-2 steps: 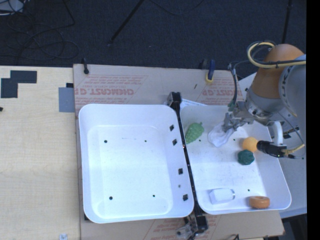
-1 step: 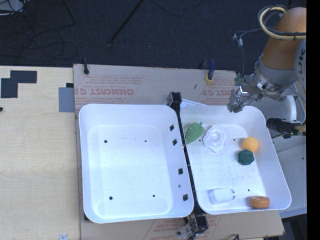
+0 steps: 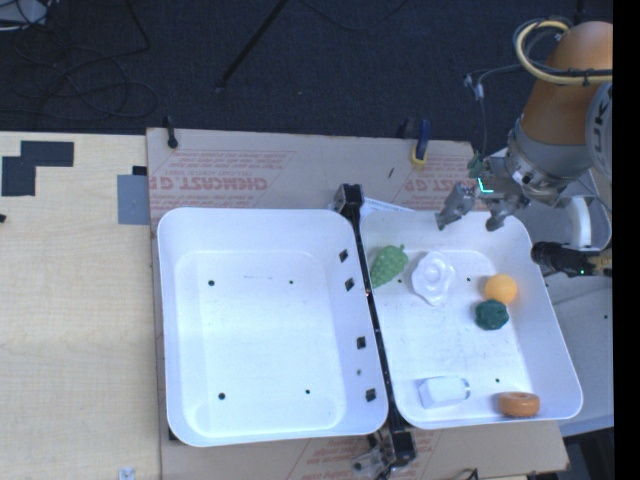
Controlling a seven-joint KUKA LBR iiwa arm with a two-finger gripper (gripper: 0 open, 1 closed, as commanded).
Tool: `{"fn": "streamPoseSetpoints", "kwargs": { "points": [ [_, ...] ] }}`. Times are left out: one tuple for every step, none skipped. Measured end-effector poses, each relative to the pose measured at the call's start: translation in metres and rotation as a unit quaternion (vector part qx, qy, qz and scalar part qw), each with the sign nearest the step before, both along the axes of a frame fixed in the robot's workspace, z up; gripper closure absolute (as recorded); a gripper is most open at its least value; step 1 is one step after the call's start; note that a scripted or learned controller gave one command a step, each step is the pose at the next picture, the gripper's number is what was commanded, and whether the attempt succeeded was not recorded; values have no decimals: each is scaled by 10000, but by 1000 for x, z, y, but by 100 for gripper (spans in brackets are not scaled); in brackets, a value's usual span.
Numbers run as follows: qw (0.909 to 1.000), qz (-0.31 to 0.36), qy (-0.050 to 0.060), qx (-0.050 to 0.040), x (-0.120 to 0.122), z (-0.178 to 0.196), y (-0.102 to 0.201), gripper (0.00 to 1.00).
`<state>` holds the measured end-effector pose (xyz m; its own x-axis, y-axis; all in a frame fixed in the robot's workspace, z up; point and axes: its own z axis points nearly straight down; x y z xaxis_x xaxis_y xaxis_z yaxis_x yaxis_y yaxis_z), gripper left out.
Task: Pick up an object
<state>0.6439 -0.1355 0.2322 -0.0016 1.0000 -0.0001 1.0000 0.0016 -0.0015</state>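
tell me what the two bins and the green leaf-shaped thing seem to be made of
The bins look like thin moulded plastic: smooth white, faintly glossy, with rounded corners and raised rims. The green leaf-shaped object in the right bin looks like matte plastic or rubber, going by its dull, finely bumpy surface; the view is too coarse to be sure.

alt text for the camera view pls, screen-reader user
The arm's end effector, fingers spread and holding nothing, hovers over the right bin's far edge. That bin holds a green leafy piece, a white lump, an orange ball, a dark green ball.
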Motion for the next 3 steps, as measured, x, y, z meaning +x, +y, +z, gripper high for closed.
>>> {"fn": "streamPoseSetpoints", "kwargs": {
  "points": [
    [10000,-13,62,10,-4,-137,-6,0],
    [10000,-17,-29,-66,0,-143,21,0],
    [10000,-16,-6,-5,0,-131,11,0]
  ]
}}
